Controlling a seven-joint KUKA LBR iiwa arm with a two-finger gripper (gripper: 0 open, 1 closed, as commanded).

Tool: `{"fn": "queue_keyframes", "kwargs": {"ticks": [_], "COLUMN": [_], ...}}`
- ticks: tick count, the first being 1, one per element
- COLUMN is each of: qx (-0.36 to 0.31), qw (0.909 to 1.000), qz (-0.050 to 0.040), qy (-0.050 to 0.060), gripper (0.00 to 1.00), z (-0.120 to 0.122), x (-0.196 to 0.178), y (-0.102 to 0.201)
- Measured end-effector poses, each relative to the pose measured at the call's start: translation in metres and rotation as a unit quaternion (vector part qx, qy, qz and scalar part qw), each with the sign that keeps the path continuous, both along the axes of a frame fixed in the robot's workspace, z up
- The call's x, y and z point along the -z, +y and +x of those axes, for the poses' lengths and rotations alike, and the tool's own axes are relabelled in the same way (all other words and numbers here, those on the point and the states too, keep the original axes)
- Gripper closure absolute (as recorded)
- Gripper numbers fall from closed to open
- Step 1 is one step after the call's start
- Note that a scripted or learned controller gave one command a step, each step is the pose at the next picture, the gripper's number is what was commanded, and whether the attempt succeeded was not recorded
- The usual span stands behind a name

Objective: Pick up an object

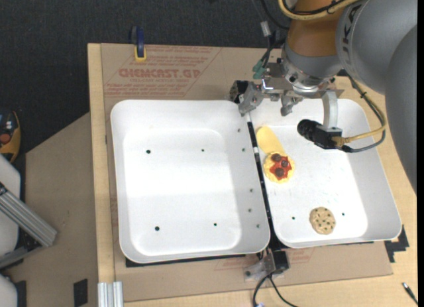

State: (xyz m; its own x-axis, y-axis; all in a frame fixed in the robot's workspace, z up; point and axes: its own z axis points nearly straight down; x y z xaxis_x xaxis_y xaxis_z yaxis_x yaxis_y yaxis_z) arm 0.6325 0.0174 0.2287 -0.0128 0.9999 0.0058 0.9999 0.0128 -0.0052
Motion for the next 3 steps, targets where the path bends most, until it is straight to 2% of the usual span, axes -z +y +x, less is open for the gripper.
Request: {"fn": "queue_keyframes", "kwargs": {"ticks": [1,2,3], "qx": [0.012,0.011,0.006], "qw": [0.9999,0.9999,0.9999], "qz": [-0.0057,-0.0030,-0.0035], "qy": [-0.006,0.002,-0.008], "gripper": [0.00,0.00,0.00], "z": [-0.030,-0.074,-0.066], "x": [-0.060,0.027,0.129], "y": [-0.117,-0.185,-0.126]}}
